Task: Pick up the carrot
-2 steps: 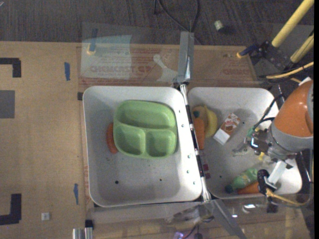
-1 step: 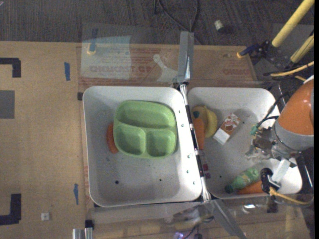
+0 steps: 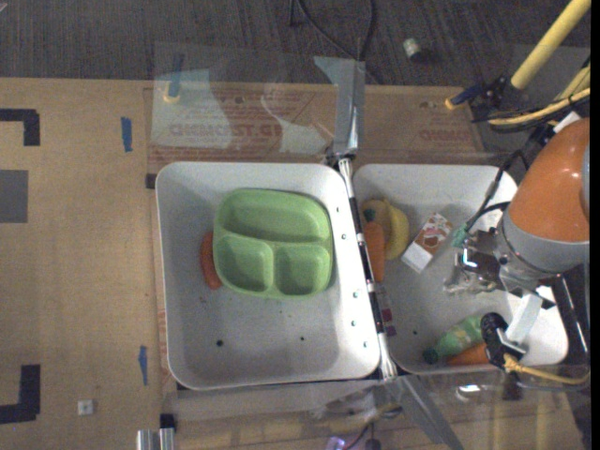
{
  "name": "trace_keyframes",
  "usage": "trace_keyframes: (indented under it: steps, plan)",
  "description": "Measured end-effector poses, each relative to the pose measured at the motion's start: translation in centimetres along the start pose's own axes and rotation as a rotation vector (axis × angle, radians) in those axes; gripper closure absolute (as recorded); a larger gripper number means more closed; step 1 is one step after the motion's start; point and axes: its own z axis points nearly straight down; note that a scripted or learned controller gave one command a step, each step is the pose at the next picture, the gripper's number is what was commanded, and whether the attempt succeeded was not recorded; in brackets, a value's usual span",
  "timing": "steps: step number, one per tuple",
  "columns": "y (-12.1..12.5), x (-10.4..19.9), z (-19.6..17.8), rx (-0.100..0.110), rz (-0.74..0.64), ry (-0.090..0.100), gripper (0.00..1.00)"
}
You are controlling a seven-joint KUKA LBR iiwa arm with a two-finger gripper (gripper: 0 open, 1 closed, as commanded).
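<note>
Starting at the left, the left bin carries a green divided plate lying flat in its upper half, and an orange object pokes out from beneath the plate's left edge, mostly hidden. Across the central divider, in the right bin, the carrot lies lengthwise hard against that bin's left wall, its green top pointing toward the far side. A yellow banana curves just beside it on the right, touching or nearly so. Next along, a small white and red carton sits near the banana, tilted. Down at the near edge of the bin a green bottle lies on its side, with another orange piece tucked against it. Now the gripper hangs over the middle of the right bin, right of the carton and above the bottle, well apart from the carrot. Whether it is apart or together cannot be told from this angle, and nothing shows in its grasp. Behind it the grey arm with its orange band comes in from the right edge.
</note>
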Motion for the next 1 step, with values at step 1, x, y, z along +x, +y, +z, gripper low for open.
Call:
trace_keyframes:
  steps: [1]
  plan:
    - [-2.64, 8.63, -0.24, 0.002, 0.583, -0.002, 1.0]
